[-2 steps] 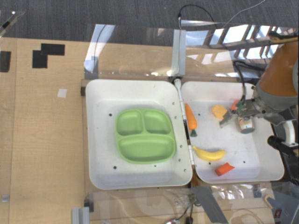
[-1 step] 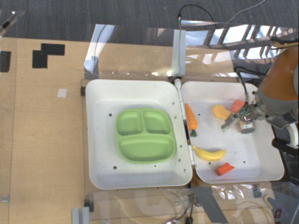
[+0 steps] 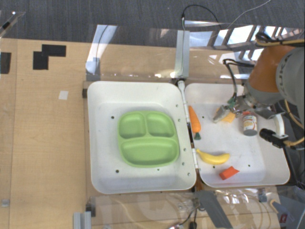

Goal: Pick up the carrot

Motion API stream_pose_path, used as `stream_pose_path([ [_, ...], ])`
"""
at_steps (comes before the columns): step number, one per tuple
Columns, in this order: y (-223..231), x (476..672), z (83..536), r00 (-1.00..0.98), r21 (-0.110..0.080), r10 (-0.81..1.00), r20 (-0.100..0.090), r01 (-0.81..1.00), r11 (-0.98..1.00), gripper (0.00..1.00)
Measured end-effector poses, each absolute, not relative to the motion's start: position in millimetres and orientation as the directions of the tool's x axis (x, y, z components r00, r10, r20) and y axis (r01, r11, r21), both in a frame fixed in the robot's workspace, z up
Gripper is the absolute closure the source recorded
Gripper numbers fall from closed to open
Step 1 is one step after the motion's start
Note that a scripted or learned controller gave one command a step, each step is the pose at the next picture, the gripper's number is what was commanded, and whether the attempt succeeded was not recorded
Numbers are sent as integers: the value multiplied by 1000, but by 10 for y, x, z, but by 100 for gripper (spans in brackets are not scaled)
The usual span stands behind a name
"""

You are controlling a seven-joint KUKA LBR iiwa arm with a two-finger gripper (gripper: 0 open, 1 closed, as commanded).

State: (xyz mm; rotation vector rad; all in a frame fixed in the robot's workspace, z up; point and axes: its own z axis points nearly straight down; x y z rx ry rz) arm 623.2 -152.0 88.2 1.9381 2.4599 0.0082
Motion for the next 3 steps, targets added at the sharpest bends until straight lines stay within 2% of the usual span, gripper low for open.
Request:
stream_pose_path([
  [1, -1496, 6256, 965, -239, 13, 971, -3, 971, 239, 100],
  [2, -1359, 5976, 892, -313, 15, 950, -8, 950, 313, 100],
  [3, -1257, 6208, 1226, -268, 2, 963, -1, 963, 268, 100],
])
